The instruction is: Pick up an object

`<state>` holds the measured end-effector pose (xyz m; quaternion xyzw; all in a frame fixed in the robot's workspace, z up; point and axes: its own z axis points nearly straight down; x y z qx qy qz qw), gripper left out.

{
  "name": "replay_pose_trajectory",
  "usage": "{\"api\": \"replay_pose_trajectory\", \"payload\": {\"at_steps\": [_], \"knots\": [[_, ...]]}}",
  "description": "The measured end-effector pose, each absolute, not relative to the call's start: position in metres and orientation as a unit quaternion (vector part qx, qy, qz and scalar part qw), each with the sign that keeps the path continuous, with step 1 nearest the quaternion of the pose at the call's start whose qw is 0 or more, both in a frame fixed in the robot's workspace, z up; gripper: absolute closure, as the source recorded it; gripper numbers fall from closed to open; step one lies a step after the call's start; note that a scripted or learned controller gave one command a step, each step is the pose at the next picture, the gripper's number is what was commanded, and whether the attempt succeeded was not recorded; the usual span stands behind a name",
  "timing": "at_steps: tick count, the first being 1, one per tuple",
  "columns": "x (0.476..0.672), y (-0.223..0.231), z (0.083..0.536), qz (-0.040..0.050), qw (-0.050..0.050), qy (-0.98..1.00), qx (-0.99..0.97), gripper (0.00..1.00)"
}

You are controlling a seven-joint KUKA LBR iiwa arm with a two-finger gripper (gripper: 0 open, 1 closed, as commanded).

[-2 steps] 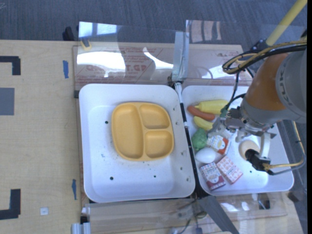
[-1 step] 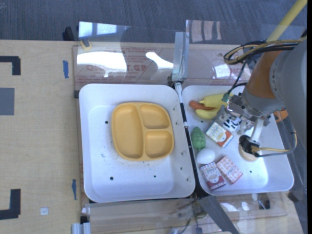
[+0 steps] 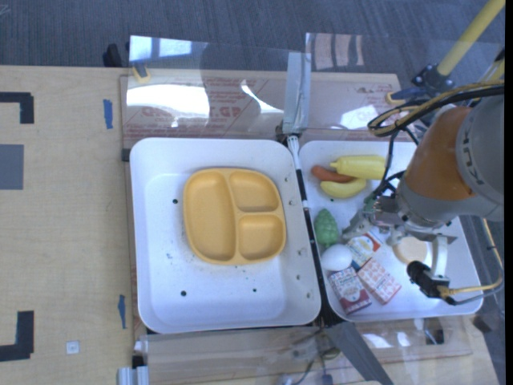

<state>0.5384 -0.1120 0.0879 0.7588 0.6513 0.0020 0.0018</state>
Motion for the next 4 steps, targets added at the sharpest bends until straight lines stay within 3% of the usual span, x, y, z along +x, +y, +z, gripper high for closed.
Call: {"api": "replay_pose_trajectory", "payload": {"at_steps": [1,2,3,4], "knots": [[0.54,-0.113,0.1,0.0038,0.005,0.651,0.759,1.0],[0.54,-0.113,0.099,0.0031,0.004,0.651,0.759,0.0],[0.486,-0.126,0.088,0.0024,0.003,0.695,0.719,0.0],[0.487,-0.126,0.098,0.0034,0.005,0.694,0.72,1.0]]}}
